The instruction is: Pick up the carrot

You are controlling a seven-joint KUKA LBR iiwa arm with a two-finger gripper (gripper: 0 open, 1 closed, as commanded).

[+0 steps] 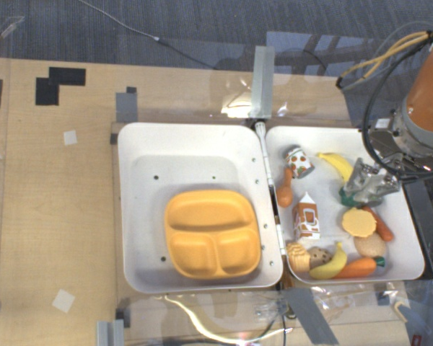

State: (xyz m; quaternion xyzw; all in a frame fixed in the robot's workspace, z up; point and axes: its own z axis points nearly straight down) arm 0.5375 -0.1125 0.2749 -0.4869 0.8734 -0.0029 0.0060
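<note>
The carrot (355, 268), orange with a green stub at its right end, lies along the front wall of the right bin (416, 254), next to a small banana (332, 264). My gripper (364, 186) hangs over the right-hand middle of that bin, well behind the carrot, just above a green item (346, 195) that it partly hides. A yellow round piece (359, 223), a slim orange-red piece (382, 225) and a tan potato (369, 246) lie between the gripper and the carrot.
The right bin also holds a second banana (336, 165), a small printed can (298, 163), an orange stick (284, 189), a carton (307, 220) and a cookie-like piece (302, 254). A yellow divided tray (212, 233) sits in the left bin (141, 193).
</note>
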